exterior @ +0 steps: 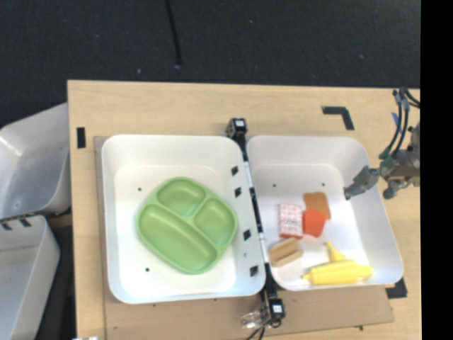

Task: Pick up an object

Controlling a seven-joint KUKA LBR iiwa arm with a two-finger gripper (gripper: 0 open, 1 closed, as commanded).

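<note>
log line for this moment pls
gripper: over right bin rim, holding nothing | toys: in right bin | green tray: left bin

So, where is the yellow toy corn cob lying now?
The yellow toy corn cob lies in the right white bin, near its front edge, just right of the tan hot-dog bun.

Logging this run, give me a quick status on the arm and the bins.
Pincer at right bin's far right rim, holding nothing. Toy food untouched: corn, orange block, hot dog, patterned packet. Nothing blocking them.
</note>
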